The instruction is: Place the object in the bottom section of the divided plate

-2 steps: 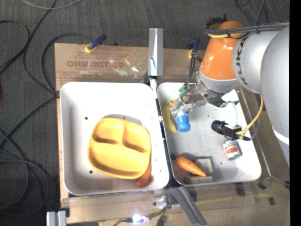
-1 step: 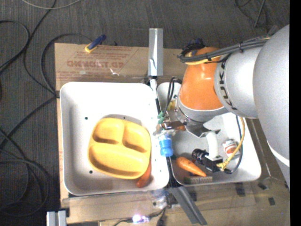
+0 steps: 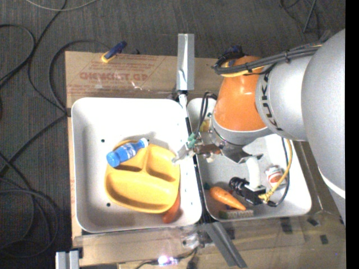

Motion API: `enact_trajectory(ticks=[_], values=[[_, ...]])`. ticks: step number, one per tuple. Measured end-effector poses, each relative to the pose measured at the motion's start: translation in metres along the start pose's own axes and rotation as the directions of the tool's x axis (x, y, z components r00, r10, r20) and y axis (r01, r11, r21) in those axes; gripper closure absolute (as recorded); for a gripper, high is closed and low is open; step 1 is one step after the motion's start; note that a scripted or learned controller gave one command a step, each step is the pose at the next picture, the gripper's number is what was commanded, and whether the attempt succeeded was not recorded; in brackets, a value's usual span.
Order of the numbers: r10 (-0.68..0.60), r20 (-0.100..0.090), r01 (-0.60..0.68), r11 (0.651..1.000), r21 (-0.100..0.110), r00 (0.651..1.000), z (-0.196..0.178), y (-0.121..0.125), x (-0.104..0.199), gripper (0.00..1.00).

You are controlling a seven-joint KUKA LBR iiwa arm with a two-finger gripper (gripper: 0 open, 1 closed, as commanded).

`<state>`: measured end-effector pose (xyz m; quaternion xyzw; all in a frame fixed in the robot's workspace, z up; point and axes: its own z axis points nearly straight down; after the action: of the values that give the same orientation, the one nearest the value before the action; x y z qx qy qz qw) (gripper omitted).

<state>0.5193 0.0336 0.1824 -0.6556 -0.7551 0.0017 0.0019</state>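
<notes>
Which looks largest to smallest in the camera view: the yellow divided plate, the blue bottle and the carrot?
1. yellow divided plate, plainly the largest, in the left bin.
2 and 3. blue bottle and carrot: they look about equal in length, and the bottle lies higher, on the plate's rim, so I would not rank them.

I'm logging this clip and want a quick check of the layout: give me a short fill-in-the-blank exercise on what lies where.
1. The yellow divided plate sits in the ____ bin.
2. The thing lying across the plate's upper left section is a blue ____.
3. The carrot lies in the ____ bin.

Missing words: left; bottle; right
</notes>
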Motion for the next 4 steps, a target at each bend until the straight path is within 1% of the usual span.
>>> enact_trajectory(ticks=[1,2,3,4], values=[[-0.09,0.002,0.09,0.996,-0.004,0.996,-0.094,0.02,0.011,0.0],[0.192,0.003,-0.192,0.981,-0.002,0.981,-0.079,0.046,-0.024,0.0],[0.519,0.003,-0.519,0.855,-0.004,0.855,-0.159,0.002,-0.032,0.0],[0.518,0.003,-0.518,0.855,-0.004,0.855,-0.159,0.002,-0.031,0.0]])
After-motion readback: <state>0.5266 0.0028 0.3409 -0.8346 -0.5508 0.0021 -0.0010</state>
